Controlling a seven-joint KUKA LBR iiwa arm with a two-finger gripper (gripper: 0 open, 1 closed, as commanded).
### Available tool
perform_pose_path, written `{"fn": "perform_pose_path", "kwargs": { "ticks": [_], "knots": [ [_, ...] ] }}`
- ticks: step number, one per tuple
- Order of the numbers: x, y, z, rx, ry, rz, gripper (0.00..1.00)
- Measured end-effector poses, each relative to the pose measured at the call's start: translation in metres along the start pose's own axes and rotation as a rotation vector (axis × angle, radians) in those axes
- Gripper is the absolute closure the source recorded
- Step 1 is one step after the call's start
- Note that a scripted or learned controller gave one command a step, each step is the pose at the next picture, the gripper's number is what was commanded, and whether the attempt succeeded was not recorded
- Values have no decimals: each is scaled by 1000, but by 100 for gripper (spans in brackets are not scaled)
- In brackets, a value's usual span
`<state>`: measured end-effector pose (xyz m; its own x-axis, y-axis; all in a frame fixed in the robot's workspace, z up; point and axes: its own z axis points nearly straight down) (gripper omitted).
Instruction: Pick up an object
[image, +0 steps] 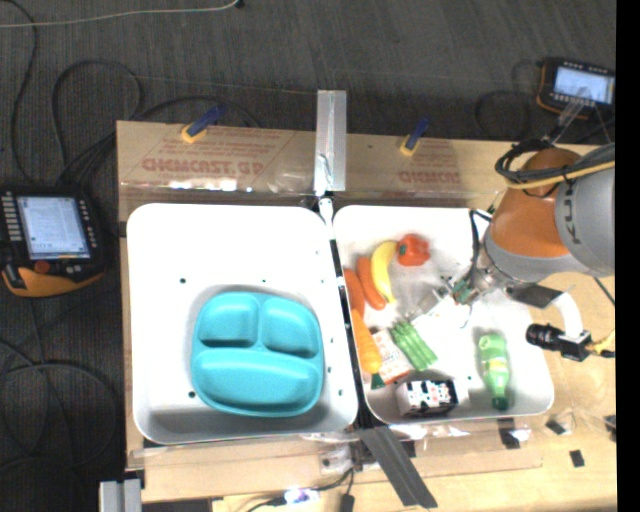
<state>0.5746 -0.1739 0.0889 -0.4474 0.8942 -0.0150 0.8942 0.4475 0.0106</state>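
Hovering over the right bin (541, 400), the gripper (447, 296) hangs above bare white floor; whether its fingers are parted or closed, I cannot tell. Nothing looks lifted yet. A smooth curved banana (383, 268), glossy green bottle (493, 368) and orange carrot (357, 290) lie near; a teal plastic tray (258, 352) sits in the left bin (160, 250).

- The tray (258, 352) fills the middle of the left bin (160, 250); open floor runs along its far side.
- In the right bin (545, 395), the banana (383, 270), carrots (362, 315) and box (430, 396) crowd the left and near sides.
- A bare patch lies between the bottle (493, 368) and the pepper (412, 250).
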Motion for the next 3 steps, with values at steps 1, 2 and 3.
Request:
{"fn": "perform_pose_path", "kwargs": {
  "ticks": [1, 2, 3],
  "knots": [
    [59, 7, -3, -3, -10, -337, 0],
    [59, 44, 0, 4, 8, -58, 0],
    [59, 46, -6, 2, 9, -56, 100]
  ]
}}
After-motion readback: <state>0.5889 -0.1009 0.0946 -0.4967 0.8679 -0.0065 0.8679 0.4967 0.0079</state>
